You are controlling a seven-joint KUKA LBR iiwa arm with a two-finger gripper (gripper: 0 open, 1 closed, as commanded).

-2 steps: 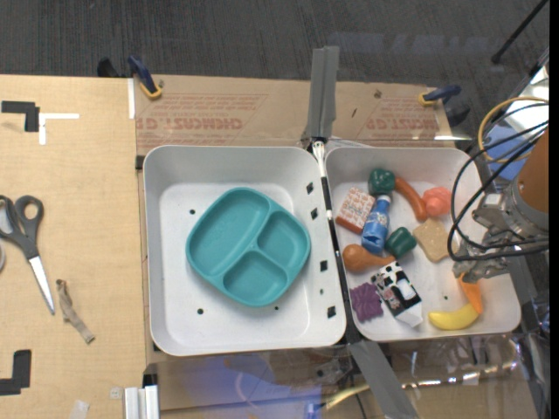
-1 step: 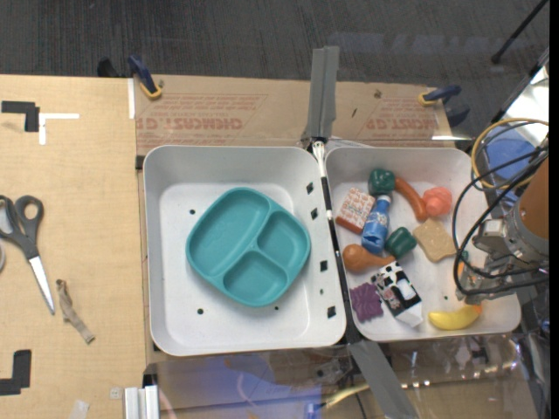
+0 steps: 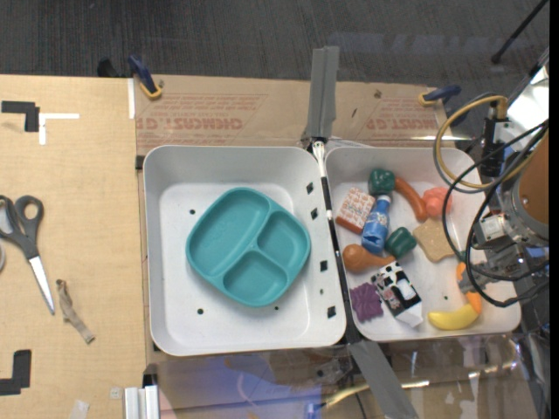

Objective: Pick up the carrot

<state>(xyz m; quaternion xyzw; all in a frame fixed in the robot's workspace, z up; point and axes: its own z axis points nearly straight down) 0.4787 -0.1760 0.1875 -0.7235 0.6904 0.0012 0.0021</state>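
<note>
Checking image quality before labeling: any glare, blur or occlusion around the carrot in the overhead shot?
Camera view: even light, soft shadows. The carrot is sharp, no glare on it. The arm at the right edge is blurred, its cables crossing the right bin. Bluish glare runs along the bench's front edge, below the teal plate.

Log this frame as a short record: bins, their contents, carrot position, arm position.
left bin: holds a teal divided plate
right bin: toy food, including a carrot, a blue bottle, a banana, a bread slice, a purple piece and a black-and-white carton
carrot: lies near the bin's far side, green top toward the left, nothing gripping it
arm: at the right edge, over the right bin's right side, cables looped around it
bench, left: scissors
</note>
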